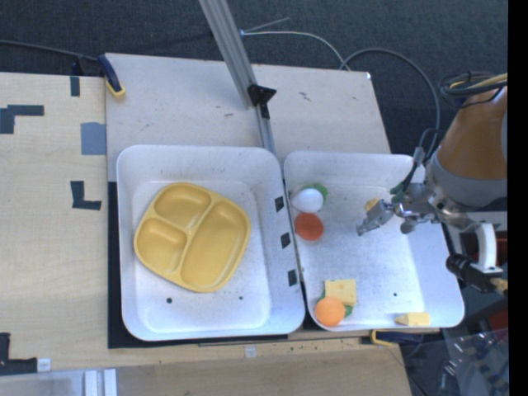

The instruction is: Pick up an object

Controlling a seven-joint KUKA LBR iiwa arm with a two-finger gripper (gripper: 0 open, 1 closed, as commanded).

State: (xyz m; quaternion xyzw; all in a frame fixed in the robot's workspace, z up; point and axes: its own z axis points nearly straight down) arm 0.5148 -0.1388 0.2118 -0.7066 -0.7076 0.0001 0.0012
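Here the arm (470, 151) reaches in from the right of the frame, with its gripper (373, 219) low over the right bin (437, 295), in that bin's upper right part. The fingers point toward frame left and look nearly closed; nothing can be seen between them, though at this size their exact gap is hard to judge. A small yellow piece (372, 206) lies just above the fingertips, near them but apparently apart.

The candidate objects sit loose in the right bin, which serves as the supply side. A white ball (309, 199) with a green object (320, 192) touching it lies at the bin's upper left, and a red-orange ball (309, 227) lies just below. At the lower left, an orange ball (330, 311) touches a yellow block (341, 291), with a scrap of green beside them. A yellow wedge (412, 319) rests at the lower right rim.

The left bin (136, 172), at frame centre-left, carries a yellow divided plate (191, 236) lying flat. Both bins stand side by side on the tabletop (49, 221); a metal rail (227, 35) crosses the top of the frame.

Judged from this arrangement, no grasp is secured yet; the nearest target is the small yellow piece, and its small size makes a miss likely.
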